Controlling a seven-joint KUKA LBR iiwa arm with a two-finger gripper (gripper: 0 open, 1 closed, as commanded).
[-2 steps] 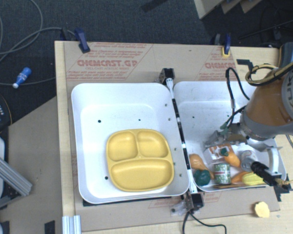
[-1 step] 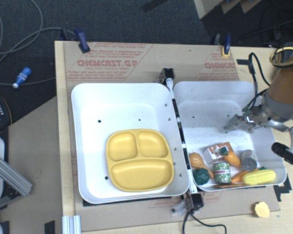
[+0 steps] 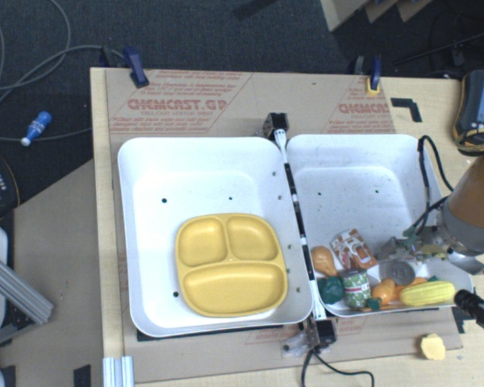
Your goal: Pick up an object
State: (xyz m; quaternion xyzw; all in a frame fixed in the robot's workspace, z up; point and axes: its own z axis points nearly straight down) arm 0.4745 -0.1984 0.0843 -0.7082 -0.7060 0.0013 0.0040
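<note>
Camera view: yellow divided plate [image 3: 230, 264] lies in left bin [image 3: 145, 184]. Right bin [image 3: 347, 168] holds toy food heaped at near edge: corn cob [image 3: 427, 293], can [image 3: 356, 289], snack packet [image 3: 353, 249]. Gripper [image 3: 415, 244] hangs just above heap; claw state cannot be told.

From my remote seat, the arm [image 3: 476, 208] shows at the right edge of the frame as a rounded body, orange-brown above and smooth grey beneath, with a pale lower rim. A thin black cable [image 3: 430, 168] loops up from it along the right side of the frame. At its left end sits the gripper [image 3: 415, 247], a small cluster of dark metal parts with greenish and pale bits, too blurred for me to make out screws or markings.
</note>
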